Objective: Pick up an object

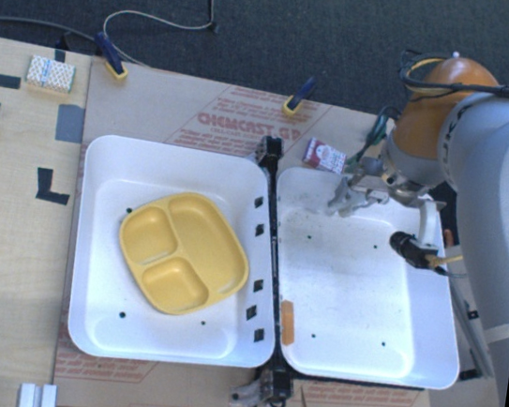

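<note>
A yellow divided plate (183, 252) lies in the middle of the left bin (86, 315). In the right bin (355, 289), a small orange piece (287, 322) rests against the left wall, near the front. My gripper (342, 204) hangs over the back left part of the right bin, close to its far wall. It is well away from the orange piece and across the divider from the plate. I see nothing held under it. The grey arm with its orange band (440, 102) comes in from the right.
A small red and white packet (322, 155) lies on the cardboard just behind the right bin, near the gripper. Two blue and yellow clamps (112, 55) (300, 97) hold the cardboard's back edge. A black divider (267, 247) separates the bins.
</note>
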